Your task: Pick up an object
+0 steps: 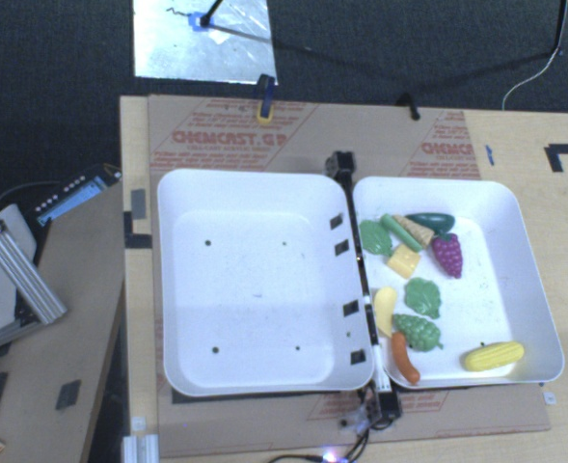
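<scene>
Two white bins side by side on a bench, right bin full of toy food, purple grapes, yellow corn, orange carrot, green broccoli, left bin next to it.

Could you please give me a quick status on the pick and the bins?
Toy food all in right bin: purple grapes, yellow corn, orange carrot. Nothing lifted yet. Corn lies apart from the cluster, easiest approach.

Black cable and thin white cable over dark floor.
</scene>
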Controlling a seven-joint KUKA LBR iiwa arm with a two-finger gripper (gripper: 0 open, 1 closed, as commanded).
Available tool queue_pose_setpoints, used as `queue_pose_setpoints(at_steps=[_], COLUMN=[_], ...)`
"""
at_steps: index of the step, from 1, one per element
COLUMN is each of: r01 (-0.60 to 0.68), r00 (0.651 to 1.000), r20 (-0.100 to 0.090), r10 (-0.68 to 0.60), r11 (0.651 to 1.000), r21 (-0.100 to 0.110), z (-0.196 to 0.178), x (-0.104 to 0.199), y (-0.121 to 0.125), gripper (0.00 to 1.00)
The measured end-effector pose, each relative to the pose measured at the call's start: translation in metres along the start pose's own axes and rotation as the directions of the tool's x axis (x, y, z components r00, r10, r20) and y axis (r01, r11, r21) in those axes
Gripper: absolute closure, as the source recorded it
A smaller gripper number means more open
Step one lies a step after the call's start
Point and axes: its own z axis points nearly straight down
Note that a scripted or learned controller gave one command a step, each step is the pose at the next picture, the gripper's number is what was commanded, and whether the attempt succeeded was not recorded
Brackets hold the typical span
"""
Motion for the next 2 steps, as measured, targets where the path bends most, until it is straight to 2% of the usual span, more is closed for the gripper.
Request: queue_pose_setpoints(at_steps=[1,2], r01=[0.001,-0.005], r00=[1.0,1.0], r20=[-0.002,-0.001], r10=[-0.001,0.005], r11=[1.0,1.0], r21=[0.005,0.012], z=[0.002,0.07], x=[0.027,-0.007], y=[-0.026,0.0], gripper=[1.0,1.0])
